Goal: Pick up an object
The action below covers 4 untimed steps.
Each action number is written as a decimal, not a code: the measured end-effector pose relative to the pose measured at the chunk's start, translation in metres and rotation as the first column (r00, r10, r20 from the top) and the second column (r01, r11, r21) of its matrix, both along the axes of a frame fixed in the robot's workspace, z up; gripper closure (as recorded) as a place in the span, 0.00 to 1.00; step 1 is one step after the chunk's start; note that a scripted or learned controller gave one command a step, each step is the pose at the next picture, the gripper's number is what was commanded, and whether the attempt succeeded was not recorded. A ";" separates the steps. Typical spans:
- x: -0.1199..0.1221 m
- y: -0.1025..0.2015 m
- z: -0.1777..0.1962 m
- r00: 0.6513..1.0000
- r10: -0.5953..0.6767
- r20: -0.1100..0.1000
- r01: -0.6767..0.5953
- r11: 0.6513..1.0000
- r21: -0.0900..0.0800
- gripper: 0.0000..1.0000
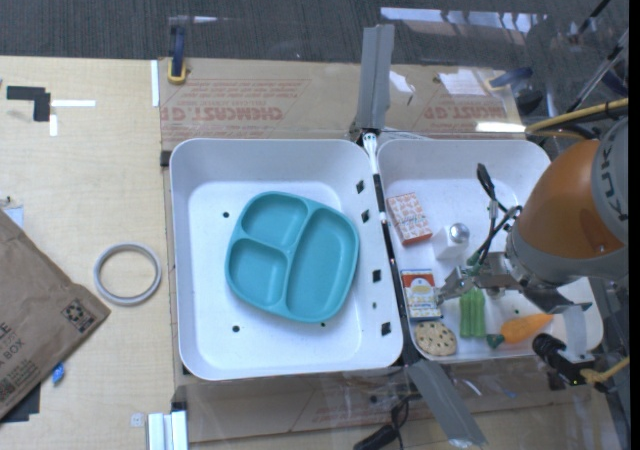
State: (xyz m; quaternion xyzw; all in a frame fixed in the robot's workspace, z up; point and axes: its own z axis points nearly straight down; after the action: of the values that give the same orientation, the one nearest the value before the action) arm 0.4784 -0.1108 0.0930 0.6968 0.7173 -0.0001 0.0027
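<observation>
Two shallow white bins sit side by side on a bench. The left bin [190, 238] holds the largest item, a teal divided plate [292, 256] lying flat near its centre, well apart from the robot. The right bin [440, 153] holds a cluster of small things, and the grey arm with its orange band [572, 208] reaches in from three o'clock and hangs low over them.

The gripper [462, 283] sits toward the six o'clock half of the right bin. I cannot tell whether it is spread or pinched, since the wrist and cables hide it, and nothing is visibly held.

Just beside the gripper, toward five o'clock, stands a green block [472, 314], the likeliest target (my guess from how close it is). Toward nine o'clock of the gripper lies a red-and-white carton [421, 295], and at six o'clock of that a round cookie [435, 339]. An orange carrot [522, 328] lies at four o'clock near the bin wall. A pale patterned box [409, 217] sits at eleven o'clock, and a small silver ball [458, 233] at twelve.

The risk is crowding. The green block, carton and cookie lie so near each other that a closing grip could catch two at once or shove one aside and close on nothing. The ball could roll if nudged. A grip set off-centre on the block might let it slip on the lift.
</observation>
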 end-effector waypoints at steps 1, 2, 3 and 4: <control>0.018 -0.011 0.045 0.999 0.047 -0.005 -0.047 0.999 0.003 0.00; 0.000 0.000 -0.001 1.000 -0.003 -0.001 0.003 1.000 0.001 0.00; 0.000 0.023 0.098 0.972 0.233 -0.005 -0.233 0.972 0.003 0.00; -0.002 0.000 0.040 0.991 0.132 -0.008 -0.132 0.991 0.004 0.00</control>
State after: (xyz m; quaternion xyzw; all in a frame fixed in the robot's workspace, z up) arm 0.4767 -0.1106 0.1330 0.6478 0.7618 -0.0012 -0.0015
